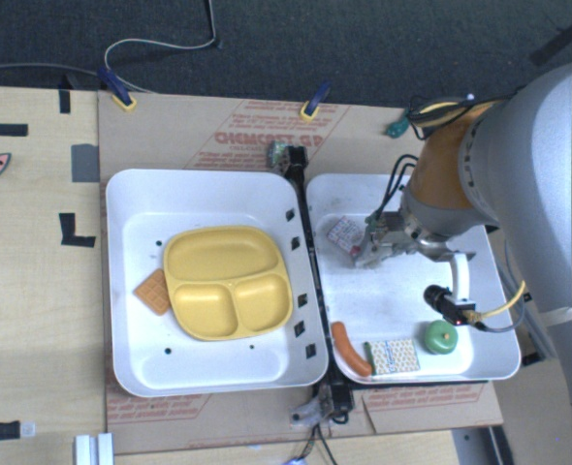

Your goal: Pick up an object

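Observation:
My gripper (368,250) is low in the right bin (393,303), at a small crumpled silver-and-red wrapper (344,232) near the bin's upper left. The fingertips sit right at the wrapper's lower right edge. Along the bin's front edge lie an orange sausage-shaped toy (350,349), a speckled blue-and-white sponge block (393,356) and a green round toy with a red top (441,337). The left bin (136,356) holds a yellow divided plate (228,281) with an orange cracker (153,292) tucked under its left edge.
The grey arm with its orange band (441,163) covers the right bin's upper right corner. A black cable and a black connector (441,303) hang over the bin's right side. A black divider (305,260) runs between the bins. Cardboard lies beneath them.

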Available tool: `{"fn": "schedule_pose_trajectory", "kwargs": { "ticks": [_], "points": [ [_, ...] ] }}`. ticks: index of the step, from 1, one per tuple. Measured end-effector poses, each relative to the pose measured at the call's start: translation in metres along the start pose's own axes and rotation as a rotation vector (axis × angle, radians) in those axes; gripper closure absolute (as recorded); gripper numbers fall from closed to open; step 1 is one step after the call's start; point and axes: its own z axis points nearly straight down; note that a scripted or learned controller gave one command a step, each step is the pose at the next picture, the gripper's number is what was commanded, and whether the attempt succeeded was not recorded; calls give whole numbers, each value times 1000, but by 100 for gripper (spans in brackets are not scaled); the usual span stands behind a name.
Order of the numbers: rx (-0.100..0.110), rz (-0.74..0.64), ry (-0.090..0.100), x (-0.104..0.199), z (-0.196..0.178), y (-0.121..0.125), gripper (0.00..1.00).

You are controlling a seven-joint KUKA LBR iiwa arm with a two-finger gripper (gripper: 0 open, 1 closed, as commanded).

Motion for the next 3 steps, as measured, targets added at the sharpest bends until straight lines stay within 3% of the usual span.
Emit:
{"fn": "schedule_pose_trajectory", "kwargs": {
  "ticks": [1, 2, 3],
  "points": [
    [0, 0, -1, 0, 0, 0, 0],
    [1, -1, -1, 0, -9, 0, 100],
    [1, -1, -2, 0, -9, 0, 0]
  ]
}}
